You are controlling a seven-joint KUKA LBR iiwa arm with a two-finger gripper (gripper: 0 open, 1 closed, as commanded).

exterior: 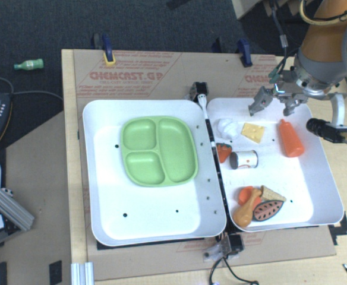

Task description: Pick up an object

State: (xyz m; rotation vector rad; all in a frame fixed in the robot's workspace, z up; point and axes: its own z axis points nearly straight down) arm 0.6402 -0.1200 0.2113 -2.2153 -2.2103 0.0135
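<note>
Fingers (pixel 275 101) spread and holding nothing, I am hovering over the far edge of the right-hand shallow white bin (pixel 328 186), above its rim rather than over any one item. The nearest candidates are lying just below me: a pale yellow wedge of toy cheese (pixel 254 132) and, to its right, an orange carrot-shaped piece (pixel 290 139) lying lengthwise. A small silver-and-black cylinder (pixel 243 159) is resting further in, near the divider, and a cluster of toy foods, among them a brown-and-red slice (pixel 268 209), is sitting at the near end. The green sectioned plastic tray (pixel 159 151) is occupying the left bin (pixel 102 177), well apart from me.

To do this well, I am judging that the carrot piece is the cleanest target: it is lying clear of its neighbours. I should be lining my open fingers across its narrow width, descending straight, and closing only once both tips are flanking it, not riding on top.
</note>
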